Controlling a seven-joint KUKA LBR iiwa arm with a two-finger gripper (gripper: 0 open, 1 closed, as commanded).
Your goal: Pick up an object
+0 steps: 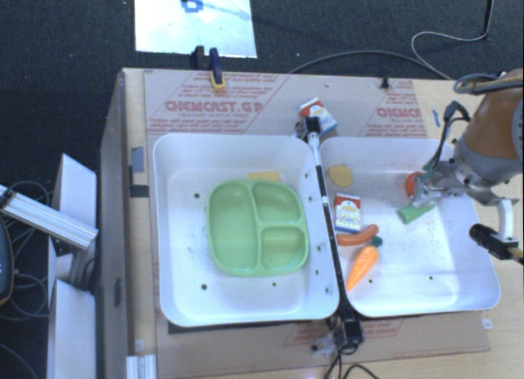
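Note:
My gripper [424, 192] hangs over the upper right part of the right bin [458, 287]. A red object [412, 182] lies just to its left, and a small green block [415, 213] sits right below it, touching or nearly so. Whether either one is between the fingers is not visible. Along the left side of the same bin lie a round tan cookie [340, 175], a small red and white carton [347, 212], a red sausage [358, 236] and an orange carrot [363, 264].
The left bin [184, 287] holds a green divided plate [257, 227] and a flat yellow piece [264, 177] by its far wall. A small carton [316, 115] stands on the bench behind the bins' shared edge. A black arm part [495, 242] overhangs the right rim.

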